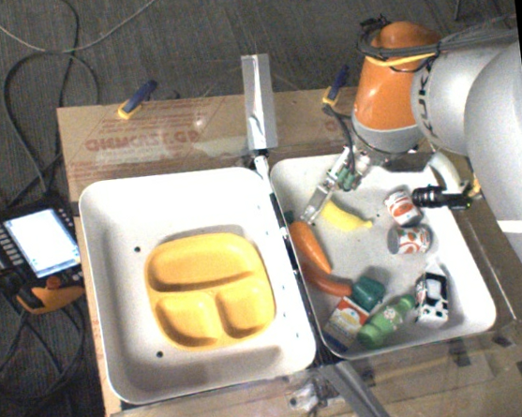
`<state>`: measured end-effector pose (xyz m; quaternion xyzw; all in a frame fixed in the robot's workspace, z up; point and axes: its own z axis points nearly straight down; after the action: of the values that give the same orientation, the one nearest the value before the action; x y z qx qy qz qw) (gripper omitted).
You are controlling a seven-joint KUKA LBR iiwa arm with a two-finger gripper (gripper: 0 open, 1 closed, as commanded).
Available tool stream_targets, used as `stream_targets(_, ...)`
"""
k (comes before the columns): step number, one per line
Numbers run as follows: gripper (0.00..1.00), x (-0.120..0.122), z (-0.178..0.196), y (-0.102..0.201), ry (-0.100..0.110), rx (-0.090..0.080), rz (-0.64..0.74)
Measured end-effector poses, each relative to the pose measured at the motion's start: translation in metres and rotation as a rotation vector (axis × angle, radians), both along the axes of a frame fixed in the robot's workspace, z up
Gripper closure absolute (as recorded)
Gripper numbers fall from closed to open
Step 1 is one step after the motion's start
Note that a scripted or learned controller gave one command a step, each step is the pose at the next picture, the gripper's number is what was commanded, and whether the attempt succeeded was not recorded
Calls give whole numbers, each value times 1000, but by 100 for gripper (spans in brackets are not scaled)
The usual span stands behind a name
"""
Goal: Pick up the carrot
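Now, as seen from beside the bench:

Carrot: the carrot (309, 250) lies in the right bin (486, 312), close along its left wall, long axis running from upper left to lower right.

Gripper: the gripper (322, 202) hangs just above and beside the carrot's upper end, holding nothing; from here I cannot tell whether the claw is spread or closed.

Step in hand: judged to be the approach before the grasp. A sound grasp would likely straddle the carrot across its narrow width, near mid-length, with the claw turned square to its axis.

Obstruction, wall: the bin's left wall runs just beside the carrot, leaving little room for the finger on that side.

Obstruction, neighbours: a banana (345, 216) lies near the upper end; a brown sausage-like piece (333, 285) touches or nearly touches the lower end; a teal block (368, 291) sits just beyond.

Other contents: a small carton (347, 320), a green bottle (385, 322), a can (401, 206), well apart from the carrot.

Left bin: the left bin (108, 269) holds a yellow divided tray (212, 286).
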<state>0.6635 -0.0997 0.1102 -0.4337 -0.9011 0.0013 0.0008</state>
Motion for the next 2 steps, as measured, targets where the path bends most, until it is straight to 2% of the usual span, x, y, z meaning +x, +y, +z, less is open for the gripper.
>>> stream_targets(1, 0, -37, -22, -23, -13, 0, 5)
stream_targets(2, 0, -150, -21, -44, -15, -1, -9)
